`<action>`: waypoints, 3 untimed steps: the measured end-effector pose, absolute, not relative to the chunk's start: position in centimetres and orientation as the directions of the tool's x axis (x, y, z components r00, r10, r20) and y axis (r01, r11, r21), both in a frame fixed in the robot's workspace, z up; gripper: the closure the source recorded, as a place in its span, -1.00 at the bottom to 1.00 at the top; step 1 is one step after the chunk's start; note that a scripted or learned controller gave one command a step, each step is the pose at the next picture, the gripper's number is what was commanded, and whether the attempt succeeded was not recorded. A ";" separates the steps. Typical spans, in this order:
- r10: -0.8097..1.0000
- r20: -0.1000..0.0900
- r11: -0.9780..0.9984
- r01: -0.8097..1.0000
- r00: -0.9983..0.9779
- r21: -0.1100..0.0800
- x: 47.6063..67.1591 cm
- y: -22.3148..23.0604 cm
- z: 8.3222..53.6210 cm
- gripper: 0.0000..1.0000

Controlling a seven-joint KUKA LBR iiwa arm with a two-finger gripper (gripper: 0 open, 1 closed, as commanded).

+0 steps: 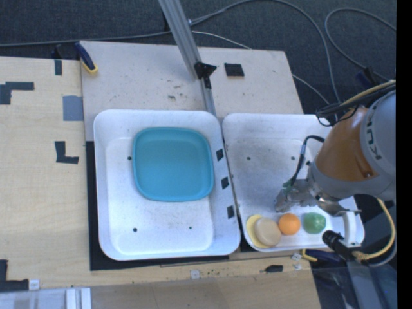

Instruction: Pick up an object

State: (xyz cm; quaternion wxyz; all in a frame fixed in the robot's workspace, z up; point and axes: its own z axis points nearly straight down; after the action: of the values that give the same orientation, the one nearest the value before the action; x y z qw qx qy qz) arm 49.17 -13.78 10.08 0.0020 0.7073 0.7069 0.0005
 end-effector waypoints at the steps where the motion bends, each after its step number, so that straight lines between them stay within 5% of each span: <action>1: 1.000 -0.001 0.001 1.000 -0.001 0.004 49.8 -14.1 16.1 1.00; 3: 1.000 0.000 0.000 1.000 0.000 0.001 49.7 -14.5 22.7 1.00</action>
State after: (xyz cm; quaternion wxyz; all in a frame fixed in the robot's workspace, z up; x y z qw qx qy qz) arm 49.73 -14.54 22.66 0.0003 0.7070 0.7072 0.0002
